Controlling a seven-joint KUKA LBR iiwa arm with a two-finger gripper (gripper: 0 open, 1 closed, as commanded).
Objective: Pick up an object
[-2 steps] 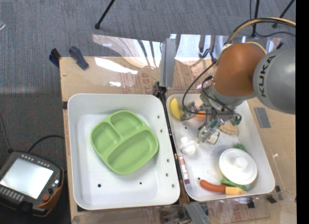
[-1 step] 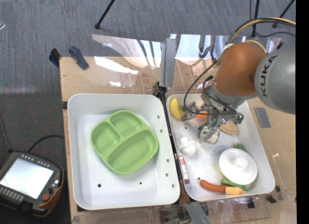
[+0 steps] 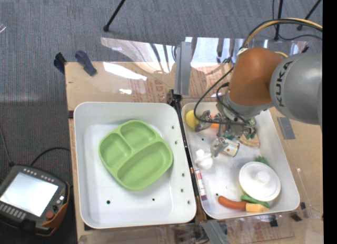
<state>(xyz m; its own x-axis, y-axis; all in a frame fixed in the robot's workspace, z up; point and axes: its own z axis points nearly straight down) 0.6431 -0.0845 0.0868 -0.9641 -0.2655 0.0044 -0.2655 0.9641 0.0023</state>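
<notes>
Orange-banded arm (image 3: 263, 80) fills the upper right, its gripper (image 3: 225, 144) low in the right bin (image 3: 281, 148); whether it is apart or together cannot be told. Just left sits a white object (image 3: 204, 159), lower right a lidded white bowl (image 3: 259, 181), and left of centre a green plate (image 3: 136, 154).

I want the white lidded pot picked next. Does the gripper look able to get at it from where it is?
Probably yes. The white lidded pot stands apart in the right bin, its top uncovered, and the gripper hangs just up-left of it. Only the carrots lie close by its near side.
</notes>
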